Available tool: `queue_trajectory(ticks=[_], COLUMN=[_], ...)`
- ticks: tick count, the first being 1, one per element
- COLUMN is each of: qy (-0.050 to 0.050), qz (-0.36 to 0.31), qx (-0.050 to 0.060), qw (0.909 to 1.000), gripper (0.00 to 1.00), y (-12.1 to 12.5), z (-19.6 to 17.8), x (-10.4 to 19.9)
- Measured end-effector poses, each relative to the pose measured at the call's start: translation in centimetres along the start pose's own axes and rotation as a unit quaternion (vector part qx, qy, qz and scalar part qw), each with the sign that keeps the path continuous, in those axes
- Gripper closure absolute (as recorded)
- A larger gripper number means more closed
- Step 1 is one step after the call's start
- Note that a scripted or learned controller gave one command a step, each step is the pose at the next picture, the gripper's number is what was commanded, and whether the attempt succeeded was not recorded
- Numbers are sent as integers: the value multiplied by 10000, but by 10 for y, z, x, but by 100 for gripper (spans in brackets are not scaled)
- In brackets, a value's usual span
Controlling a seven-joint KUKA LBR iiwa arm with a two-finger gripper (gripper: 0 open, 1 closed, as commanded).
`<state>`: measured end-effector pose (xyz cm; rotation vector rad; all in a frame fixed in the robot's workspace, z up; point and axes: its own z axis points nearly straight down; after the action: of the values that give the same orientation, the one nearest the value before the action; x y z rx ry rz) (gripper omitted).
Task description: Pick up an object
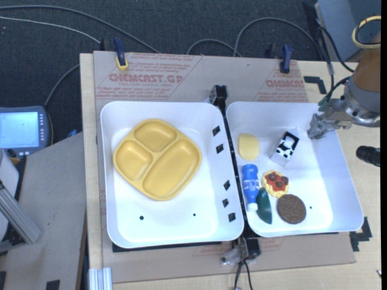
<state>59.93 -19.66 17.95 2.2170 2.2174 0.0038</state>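
Arm: the grey KUKA arm with its orange band enters at the upper right of the frame, and its gripper [320,125] hangs over the upper right corner of the right bin [338,180].
Fingers: they look slightly parted and have hold of nothing; the view is small, so how wide they stand is hard to judge.
Task things: 6 candidates lie in the right bin, toward its left and lower part, all apart from the gripper.
Nearest candidate: the black-and-white block [285,147], left of the gripper, boxy and patterned, seemingly tilted.
Risk 1: the block may tip or skid on the smooth white bin floor if the fingers meet it off-centre.
Yellow piece [248,145]: pale, rounded, soft-looking, at the bin's upper left; its curved sides may slip from a pinch.
Blue bottle [250,185]: a slim, glossy cylinder lying on its side, likely to roll.
Risk 2: the bottle, the green piece [263,203], the red-and-yellow toy [276,183] and the brown disc [291,209] crowd together, so the fingers could nudge a neighbour or close on 2 things.
Brown disc: flat and rough-looking, low against the floor, hard to get under.
Left bin [121,222]: holds a yellow divided plate [158,158], smooth plastic with 3 compartments.
Worktop [91,162]: pale board under both bins.
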Motion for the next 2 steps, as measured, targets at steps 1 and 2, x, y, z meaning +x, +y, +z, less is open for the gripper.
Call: queue_trajectory(ticks=[1,2], qy=[4,26], qz=[-4,-26], qx=[2,31], qw=[10000,10000], gripper=[100,100], y=[2,-2], z=[-34,-47], x=[0,52])
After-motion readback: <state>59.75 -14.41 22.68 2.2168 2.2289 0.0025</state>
